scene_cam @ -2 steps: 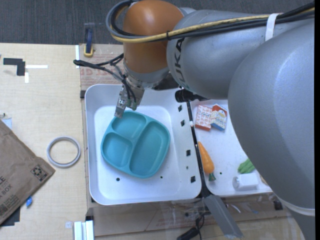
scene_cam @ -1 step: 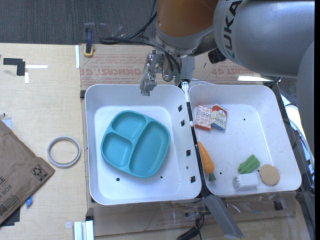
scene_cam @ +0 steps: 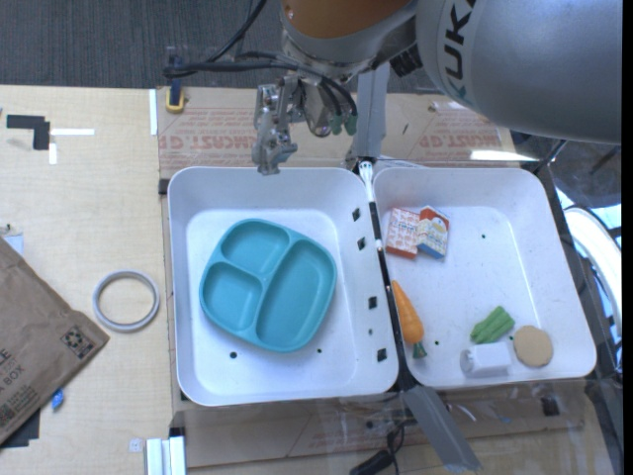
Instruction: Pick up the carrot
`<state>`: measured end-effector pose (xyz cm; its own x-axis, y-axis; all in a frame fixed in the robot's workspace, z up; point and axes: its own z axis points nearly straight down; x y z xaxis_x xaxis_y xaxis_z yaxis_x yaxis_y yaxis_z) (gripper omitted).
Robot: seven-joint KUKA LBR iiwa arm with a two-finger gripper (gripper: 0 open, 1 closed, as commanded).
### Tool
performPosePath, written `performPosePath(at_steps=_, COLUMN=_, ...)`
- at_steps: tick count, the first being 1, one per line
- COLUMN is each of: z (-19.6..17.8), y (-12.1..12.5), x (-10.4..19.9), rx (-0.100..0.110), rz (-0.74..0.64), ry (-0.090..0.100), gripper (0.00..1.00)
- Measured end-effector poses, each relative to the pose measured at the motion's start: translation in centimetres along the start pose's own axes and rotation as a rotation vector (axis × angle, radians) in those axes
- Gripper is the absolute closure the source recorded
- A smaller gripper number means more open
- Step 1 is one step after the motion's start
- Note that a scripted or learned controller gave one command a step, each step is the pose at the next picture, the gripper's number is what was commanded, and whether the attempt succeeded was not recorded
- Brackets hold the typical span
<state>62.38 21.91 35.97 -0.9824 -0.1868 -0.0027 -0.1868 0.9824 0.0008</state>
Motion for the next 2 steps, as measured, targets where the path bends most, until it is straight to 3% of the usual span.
performPosePath(at_steps=1, z=-3.61, y=0.99, x=0.1, rx=-0.001, rz=-0.368, ry=0.0, gripper=1.0)
performPosePath(at_steps=2, z=-3.6, y=0.98, x=0.1, rx=-0.001, rz=-0.368, ry=0.0, gripper=0.0)
